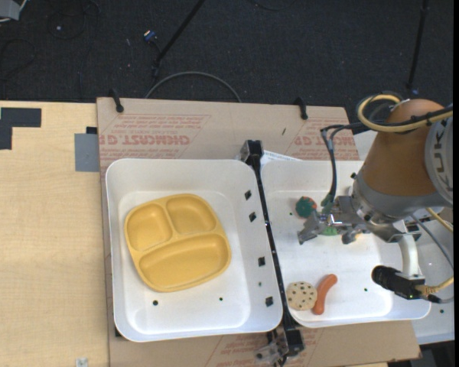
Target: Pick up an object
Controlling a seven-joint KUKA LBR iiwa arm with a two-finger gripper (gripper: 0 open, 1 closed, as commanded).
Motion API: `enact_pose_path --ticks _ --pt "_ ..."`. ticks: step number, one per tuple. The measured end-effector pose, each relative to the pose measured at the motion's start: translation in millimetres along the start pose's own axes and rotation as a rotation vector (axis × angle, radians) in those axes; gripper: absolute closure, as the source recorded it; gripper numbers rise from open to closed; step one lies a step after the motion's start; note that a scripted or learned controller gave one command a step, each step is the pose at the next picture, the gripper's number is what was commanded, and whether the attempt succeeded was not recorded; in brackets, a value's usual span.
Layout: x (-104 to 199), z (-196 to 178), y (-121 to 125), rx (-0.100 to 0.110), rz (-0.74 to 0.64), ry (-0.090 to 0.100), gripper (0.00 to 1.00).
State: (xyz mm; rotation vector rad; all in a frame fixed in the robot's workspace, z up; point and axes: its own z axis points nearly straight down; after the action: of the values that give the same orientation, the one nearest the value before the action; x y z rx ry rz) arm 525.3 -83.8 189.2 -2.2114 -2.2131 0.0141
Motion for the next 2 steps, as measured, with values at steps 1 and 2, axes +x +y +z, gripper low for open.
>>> enact_pose_path --ticks 1,2 --pt "2.6 47.4 -1.4 0.0 0.001 0.0 0.0" --pt "1.9 101.5 -1.2 -0.006 0.002 -0.001 0.0"
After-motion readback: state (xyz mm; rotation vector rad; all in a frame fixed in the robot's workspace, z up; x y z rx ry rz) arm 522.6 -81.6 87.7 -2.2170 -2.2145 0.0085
